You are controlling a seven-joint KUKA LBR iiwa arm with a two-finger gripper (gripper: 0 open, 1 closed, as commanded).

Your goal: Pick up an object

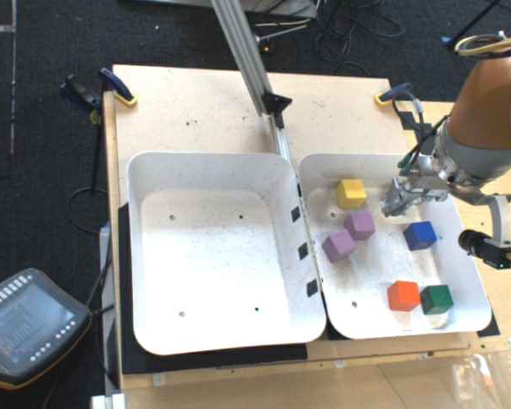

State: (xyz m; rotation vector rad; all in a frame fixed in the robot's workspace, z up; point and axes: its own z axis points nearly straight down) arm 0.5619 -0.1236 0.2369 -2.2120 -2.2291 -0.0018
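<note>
Step in hand: I judge this to be the approach; the gripper (pixel 398 201) hangs over the right bin (pixel 383 162), and I see no object between its fingers.
Jaw state: I cannot tell whether the jaws stand apart or together; the wrist hides them from this slant.
Landmark: I give all places relative to the yellow cube (pixel 351 192).
Gripper place: just to the right of the yellow cube, apart from it.
Nearest candidates: the yellow cube itself, and the blue cube (pixel 420 234), which lies right of and below it.
Advice: I would pick one isolated cube, centre the fingers over it, and descend vertically, so the neighbours are not pushed.
Caution: the two purple cubes, upper (pixel 360 224) and lower (pixel 339 245), lie just below the yellow cube and close together; I judge them a poorer target.
Right bin contents: six cubes, including an orange cube (pixel 403 296) and a green cube (pixel 437 297) side by side, well below and to the right.
Left bin (pixel 145 173): left of the yellow cube; I see only dark specks on its floor.
</note>
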